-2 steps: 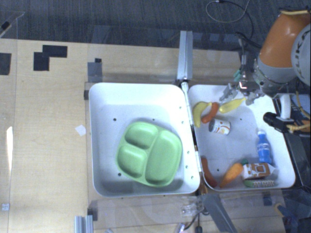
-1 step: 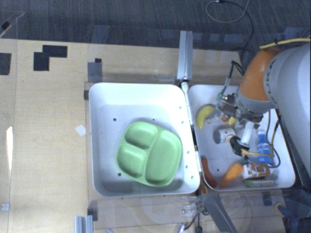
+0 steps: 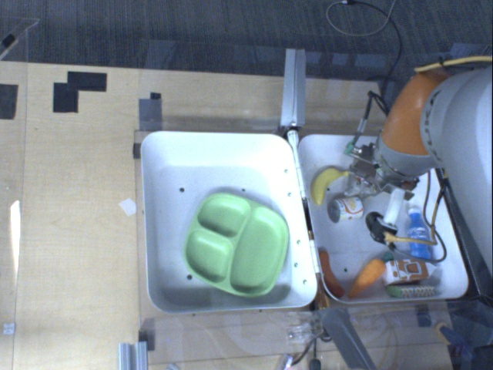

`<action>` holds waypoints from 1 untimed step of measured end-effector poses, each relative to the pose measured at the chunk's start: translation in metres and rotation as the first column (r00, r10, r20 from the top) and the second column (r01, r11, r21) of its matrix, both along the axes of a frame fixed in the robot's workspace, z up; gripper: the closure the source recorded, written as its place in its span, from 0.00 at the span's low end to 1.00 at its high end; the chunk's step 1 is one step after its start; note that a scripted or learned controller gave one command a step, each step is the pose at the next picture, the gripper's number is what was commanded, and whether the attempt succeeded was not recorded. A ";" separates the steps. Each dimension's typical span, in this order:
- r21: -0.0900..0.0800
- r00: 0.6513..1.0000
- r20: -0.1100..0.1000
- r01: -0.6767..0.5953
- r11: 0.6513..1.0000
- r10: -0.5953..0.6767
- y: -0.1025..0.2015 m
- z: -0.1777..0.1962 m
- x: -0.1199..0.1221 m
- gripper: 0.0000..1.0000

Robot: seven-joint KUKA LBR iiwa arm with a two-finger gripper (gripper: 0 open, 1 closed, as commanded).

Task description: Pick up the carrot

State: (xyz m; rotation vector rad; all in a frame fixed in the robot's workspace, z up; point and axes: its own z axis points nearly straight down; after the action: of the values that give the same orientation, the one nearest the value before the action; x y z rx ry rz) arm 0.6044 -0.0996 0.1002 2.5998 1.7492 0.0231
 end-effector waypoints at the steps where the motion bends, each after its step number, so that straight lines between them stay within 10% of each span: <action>1: -0.001 0.962 -0.014 0.273 0.962 -0.273 -0.004 0.076 -0.045 1.00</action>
State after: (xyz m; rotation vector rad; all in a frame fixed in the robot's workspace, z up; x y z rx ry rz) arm 0.5598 -0.1041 0.1759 2.8220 1.3766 0.0039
